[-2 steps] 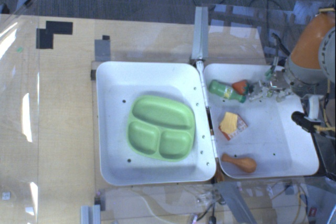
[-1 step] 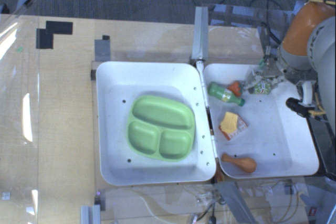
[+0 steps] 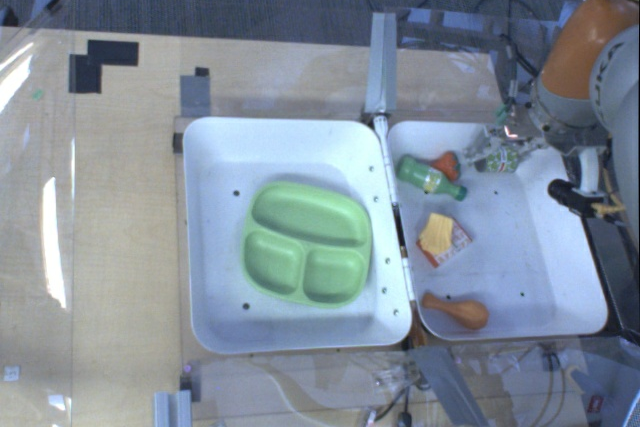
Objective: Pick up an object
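Gripper (image 3: 498, 155) at far edge of right bin (image 3: 560, 305), tip in clutter; finger state unreadable. Candidates: green bottle (image 3: 430, 178) beside orange piece (image 3: 446, 162), yellow packet (image 3: 441, 237), brown drumstick (image 3: 456, 311) near front. Best to centre over one isolated item, descend straight.

Green tray (image 3: 306, 240), white bins (image 3: 210, 315)

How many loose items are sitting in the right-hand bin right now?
4 at least: a green plastic bottle near the divider, a small orange-red piece touching it, a yellow snack packet mid-bin, a brown pear-shaped object at the near edge. The tool may hide more.
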{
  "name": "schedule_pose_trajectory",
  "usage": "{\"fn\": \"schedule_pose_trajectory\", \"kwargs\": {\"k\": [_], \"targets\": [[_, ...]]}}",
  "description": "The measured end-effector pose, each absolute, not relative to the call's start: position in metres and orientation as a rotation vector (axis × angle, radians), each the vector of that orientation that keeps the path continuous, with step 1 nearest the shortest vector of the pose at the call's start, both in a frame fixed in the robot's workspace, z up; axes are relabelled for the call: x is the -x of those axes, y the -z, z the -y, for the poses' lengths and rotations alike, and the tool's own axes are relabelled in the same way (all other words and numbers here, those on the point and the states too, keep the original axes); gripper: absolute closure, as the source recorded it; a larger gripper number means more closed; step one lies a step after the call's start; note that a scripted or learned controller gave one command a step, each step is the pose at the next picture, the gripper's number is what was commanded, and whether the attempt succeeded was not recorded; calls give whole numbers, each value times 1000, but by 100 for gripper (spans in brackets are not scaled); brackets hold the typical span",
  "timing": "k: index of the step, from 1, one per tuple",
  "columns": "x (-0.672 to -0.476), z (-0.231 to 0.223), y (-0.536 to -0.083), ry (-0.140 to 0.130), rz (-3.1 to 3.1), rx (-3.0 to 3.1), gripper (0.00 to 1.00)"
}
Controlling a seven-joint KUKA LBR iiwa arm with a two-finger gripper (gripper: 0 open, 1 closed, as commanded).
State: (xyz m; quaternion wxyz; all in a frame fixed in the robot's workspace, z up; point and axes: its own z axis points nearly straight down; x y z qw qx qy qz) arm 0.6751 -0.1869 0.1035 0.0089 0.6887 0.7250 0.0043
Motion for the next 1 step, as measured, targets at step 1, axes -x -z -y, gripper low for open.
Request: {"fn": "schedule_pose_trajectory", "kwargs": {"k": [1], "targets": [[-660,131,-211,-9,-2205,-2227,100]]}}
